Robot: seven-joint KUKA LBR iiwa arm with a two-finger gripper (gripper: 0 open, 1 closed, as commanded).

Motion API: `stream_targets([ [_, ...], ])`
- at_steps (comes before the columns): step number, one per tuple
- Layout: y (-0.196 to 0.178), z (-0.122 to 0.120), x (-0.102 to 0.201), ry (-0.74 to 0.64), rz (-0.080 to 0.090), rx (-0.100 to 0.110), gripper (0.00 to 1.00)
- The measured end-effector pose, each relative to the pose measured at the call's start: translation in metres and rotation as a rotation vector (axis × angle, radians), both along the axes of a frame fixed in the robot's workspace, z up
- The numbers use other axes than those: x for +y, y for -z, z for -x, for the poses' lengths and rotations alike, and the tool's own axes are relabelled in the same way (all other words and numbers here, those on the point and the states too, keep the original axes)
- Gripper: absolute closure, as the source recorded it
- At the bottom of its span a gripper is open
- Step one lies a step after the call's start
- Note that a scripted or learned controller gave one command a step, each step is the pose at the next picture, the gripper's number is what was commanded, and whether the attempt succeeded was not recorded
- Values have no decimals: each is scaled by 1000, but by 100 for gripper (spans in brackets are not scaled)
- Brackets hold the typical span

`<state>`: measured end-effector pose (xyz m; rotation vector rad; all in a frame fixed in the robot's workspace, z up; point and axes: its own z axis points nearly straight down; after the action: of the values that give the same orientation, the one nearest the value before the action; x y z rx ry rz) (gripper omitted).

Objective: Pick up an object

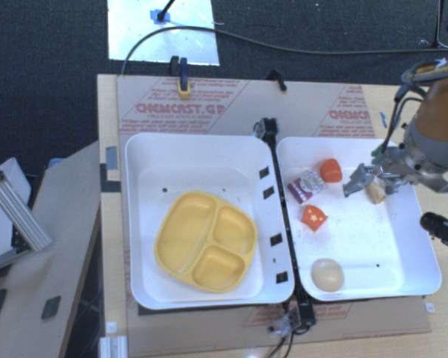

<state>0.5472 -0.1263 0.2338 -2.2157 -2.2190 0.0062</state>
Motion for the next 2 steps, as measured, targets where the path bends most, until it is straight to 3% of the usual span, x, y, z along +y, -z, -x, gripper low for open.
stream_targets([
  [1, -4, -2, 0, -2, 1, -8, 0],
  [2, 57, 2, 6, 0, 0, -3, 0],
])
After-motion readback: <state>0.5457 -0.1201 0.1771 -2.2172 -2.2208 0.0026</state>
